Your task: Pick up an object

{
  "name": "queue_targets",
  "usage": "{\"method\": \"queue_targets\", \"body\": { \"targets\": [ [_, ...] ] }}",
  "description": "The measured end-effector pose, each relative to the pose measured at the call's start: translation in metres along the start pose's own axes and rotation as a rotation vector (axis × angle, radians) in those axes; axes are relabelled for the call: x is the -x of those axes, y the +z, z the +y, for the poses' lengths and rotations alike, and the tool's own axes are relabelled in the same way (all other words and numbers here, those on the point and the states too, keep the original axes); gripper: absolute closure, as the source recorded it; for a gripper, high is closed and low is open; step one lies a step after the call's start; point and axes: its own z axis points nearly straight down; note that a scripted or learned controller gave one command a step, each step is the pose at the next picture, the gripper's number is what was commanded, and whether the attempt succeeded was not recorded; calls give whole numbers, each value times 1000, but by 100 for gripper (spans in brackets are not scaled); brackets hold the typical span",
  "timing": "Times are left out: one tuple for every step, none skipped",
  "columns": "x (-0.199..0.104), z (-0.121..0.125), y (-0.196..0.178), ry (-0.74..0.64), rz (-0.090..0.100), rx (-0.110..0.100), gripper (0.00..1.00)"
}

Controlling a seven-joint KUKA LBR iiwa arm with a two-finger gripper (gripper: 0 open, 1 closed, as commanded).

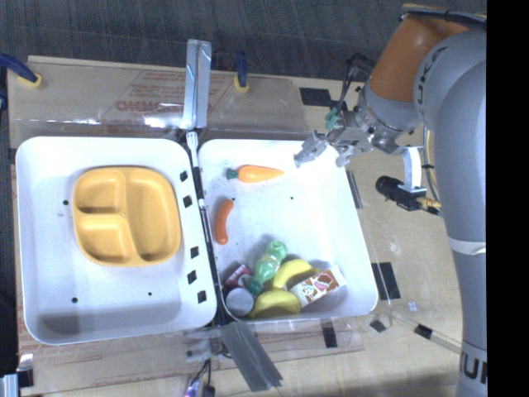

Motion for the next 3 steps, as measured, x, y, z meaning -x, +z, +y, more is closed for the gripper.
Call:
{"method": "queue_targets", "body": {
  "targets": [
    [-45,22,-8,146,-1,4,0],
    [-61,24,113,23,-1,7,0],
    [-76,23,14,184,-1,3,0]
  ]
}}
